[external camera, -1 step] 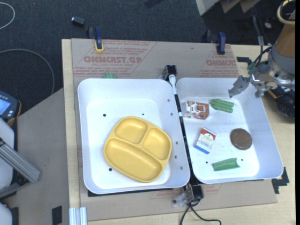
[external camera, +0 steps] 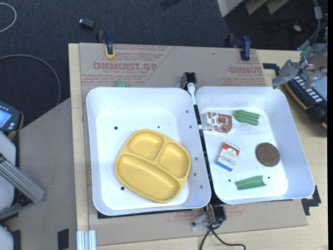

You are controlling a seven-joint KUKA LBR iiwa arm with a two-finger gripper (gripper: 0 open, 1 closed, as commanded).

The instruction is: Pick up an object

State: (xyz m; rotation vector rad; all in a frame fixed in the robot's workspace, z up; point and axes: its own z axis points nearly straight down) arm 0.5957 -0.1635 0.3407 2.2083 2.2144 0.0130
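1. One gripper point(external camera: 285, 75), a grey metal end on the arm, hangs at the far right of the camera view, beyond the upper right corner of the right-hand shallow white bin point(external camera: 297, 139). It is above the bench edge, not over the bin's floor. I cannot tell whether it is spread or pressed together, and nothing shows in its grasp.
2. Five small things lie in the right bin, all well apart from the gripper.
3. Nearest it is a long green vegetable-shaped piece point(external camera: 246, 117), near the bin's back wall.
4. Just beside that, to the view's left, lies a flat red-and-white packet point(external camera: 217, 121).
5. A round brown disc point(external camera: 267, 154) lies flat toward the bin's right side.
6. A small white, red and blue carton point(external camera: 227, 156) lies left of the disc, apart from it.
7. A second green vegetable-shaped piece point(external camera: 250, 182) lies near the front wall.
8. The left-hand shallow white bin point(external camera: 101, 139) holds a yellow plastic divided plate point(external camera: 152, 164) with three compartments, turned at a slant.
9. Both bins rest on a brown cardboard sheet with red print point(external camera: 140, 61), held at its back edge by two blue clamps point(external camera: 109, 39).
10. A black clip point(external camera: 189, 79) sits where the bins' back corners meet.
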